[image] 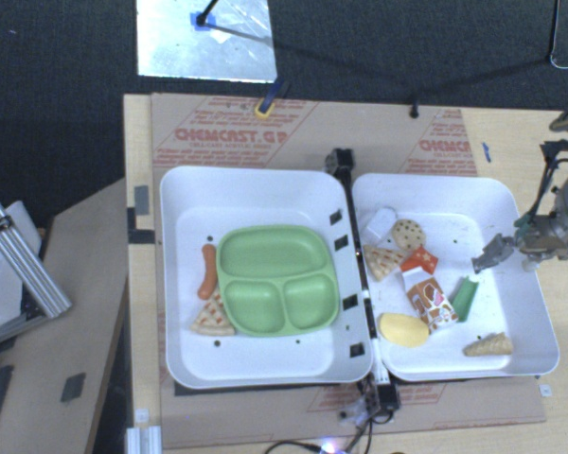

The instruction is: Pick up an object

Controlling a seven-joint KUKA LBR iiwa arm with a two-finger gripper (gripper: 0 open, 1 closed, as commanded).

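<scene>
Approach step, judging by position: gripper [485, 256] hovering near right bin's [511, 197] right edge, above green toy pickle [465, 297]. Jaw state impossible to tell. Next: descend, grasp.

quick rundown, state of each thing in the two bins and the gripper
gripper: over right bin, holding nothing seen
green tray: flat in left bin, compartments bare
hot dog: lying left of tray
green piece: lying loose, right bin
yellow piece: resting on right bin floor
cookie: lying flat
</scene>
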